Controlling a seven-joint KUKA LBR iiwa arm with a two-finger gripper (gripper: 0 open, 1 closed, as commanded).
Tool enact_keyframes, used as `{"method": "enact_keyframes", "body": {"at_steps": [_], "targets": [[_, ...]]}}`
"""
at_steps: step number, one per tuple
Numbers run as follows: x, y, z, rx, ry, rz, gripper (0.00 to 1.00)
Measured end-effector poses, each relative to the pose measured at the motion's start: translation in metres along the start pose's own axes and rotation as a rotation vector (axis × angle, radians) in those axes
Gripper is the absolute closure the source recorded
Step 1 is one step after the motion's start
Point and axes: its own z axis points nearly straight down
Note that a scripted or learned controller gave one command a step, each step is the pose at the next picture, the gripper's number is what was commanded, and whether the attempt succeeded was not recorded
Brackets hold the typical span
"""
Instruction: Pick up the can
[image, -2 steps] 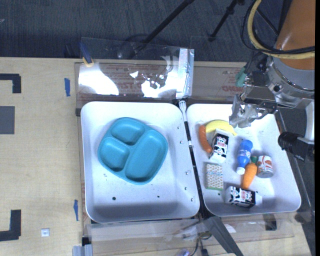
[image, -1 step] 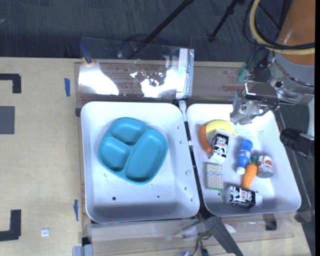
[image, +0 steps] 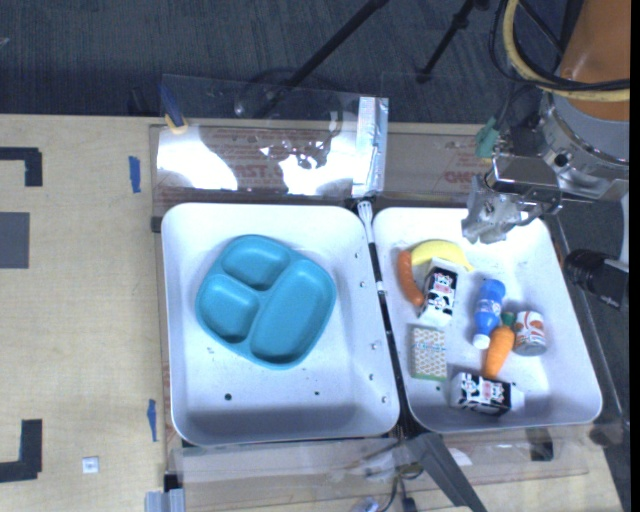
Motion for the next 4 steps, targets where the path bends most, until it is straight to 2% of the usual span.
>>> {"method": "enact_keyframes", "body": {"at_steps": [4], "targets": [[0.008, 0.004, -0.04, -0.012, -0.001, -0.017, 1.0]]}}
